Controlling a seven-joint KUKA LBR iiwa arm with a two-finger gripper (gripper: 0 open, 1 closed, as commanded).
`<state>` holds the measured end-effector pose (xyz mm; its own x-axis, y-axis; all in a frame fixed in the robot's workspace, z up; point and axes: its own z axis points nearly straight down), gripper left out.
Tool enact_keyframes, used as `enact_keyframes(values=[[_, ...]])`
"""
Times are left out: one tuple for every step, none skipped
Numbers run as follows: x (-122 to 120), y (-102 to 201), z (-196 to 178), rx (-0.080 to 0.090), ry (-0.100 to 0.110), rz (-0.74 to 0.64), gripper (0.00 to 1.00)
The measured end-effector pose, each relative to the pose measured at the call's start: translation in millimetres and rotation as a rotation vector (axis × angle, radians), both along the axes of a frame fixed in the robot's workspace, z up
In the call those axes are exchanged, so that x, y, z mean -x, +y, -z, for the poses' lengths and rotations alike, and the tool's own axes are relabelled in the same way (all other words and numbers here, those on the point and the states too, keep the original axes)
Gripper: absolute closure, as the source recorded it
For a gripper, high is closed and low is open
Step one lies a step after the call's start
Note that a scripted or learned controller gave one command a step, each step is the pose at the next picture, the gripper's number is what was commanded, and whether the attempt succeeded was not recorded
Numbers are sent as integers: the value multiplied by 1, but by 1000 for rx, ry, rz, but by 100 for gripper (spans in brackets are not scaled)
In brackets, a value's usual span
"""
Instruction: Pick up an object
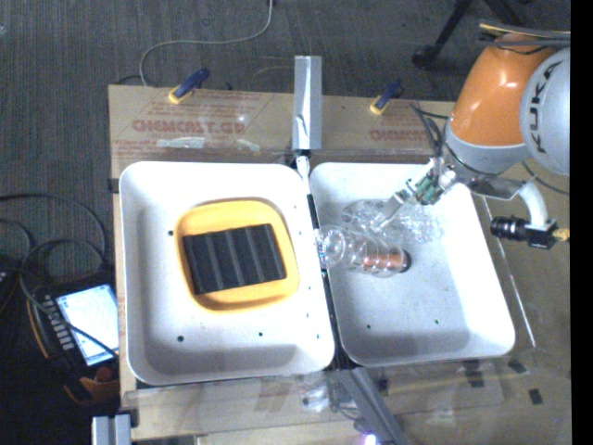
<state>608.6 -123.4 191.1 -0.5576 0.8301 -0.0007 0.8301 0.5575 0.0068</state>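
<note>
clear bottle [363, 251]: lies on its side in the right bin [482, 327], upper-middle of the floor, wide mouth end toward the divider, a coppery band or cap toward the other end. Likely pick target.
handling: judged light, thin clear plastic, smooth and round; would likely roll or squirt out of a pinch, may dent. Not fragile like glass, if it is plastic; can't confirm.
grip spot: best guess across the body mid-length, fingers square to its long axis; the mouth rim is a second option.
clear clutter [378, 214]: more see-through stuff just above the bottle, touching or overlapping it; can't separate the pieces or count them.
gripper [419, 193]: down in the right bin at its upper part, greenish tip just beside the clear clutter, above-right of the bottle.
jaws: cannot tell, tip too small and blended with the clear plastic. No hold can be claimed.
arm [505, 100]: orange and grey, enters from the right, cut off by the frame edge.
yellow tray [199, 225]: in the left bin [148, 341], dark ribbed insert on top; well apart from the gripper.
hard to read: bottle outline washes into the white bin floor; whether the gripper touches anything is unclear.
</note>
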Motion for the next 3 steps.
enact_keyframes(values=[[26, 22, 97, 2, 4, 1, 0], [-30, -5, 100, 3, -6, 402, 0], [-40, -59, 66, 5, 5, 462, 0]])
